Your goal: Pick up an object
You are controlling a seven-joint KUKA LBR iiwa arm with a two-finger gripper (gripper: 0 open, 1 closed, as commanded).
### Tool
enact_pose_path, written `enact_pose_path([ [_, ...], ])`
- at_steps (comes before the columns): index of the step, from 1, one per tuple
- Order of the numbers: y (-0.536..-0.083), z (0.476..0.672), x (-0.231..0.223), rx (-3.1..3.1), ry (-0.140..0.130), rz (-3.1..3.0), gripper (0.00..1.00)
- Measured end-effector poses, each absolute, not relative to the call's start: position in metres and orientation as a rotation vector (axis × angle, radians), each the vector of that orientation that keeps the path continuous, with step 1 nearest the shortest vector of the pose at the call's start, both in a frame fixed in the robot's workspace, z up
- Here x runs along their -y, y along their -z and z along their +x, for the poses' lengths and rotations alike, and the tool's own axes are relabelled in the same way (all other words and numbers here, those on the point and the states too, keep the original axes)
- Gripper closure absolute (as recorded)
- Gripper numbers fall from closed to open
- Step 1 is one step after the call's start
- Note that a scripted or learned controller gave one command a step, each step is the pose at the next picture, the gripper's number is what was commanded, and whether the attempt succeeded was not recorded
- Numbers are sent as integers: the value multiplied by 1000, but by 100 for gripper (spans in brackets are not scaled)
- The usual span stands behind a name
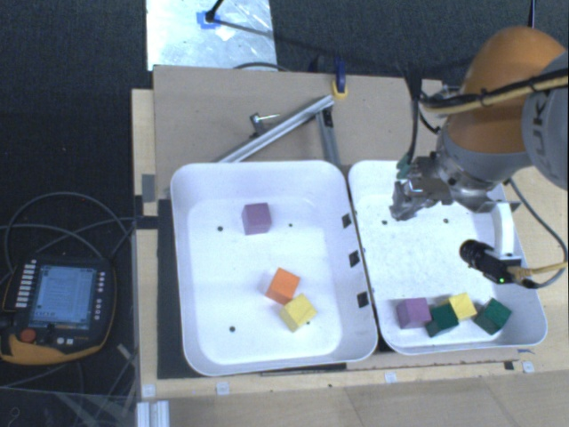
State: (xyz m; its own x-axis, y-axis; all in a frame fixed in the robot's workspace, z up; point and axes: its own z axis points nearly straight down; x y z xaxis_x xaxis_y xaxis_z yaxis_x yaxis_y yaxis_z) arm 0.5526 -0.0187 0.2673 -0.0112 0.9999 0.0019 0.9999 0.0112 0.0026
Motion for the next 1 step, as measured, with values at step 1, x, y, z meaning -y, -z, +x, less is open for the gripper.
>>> enact_pose_path([
  [1, -260, 543, -39, -2236, -4, 2209, 100],
])
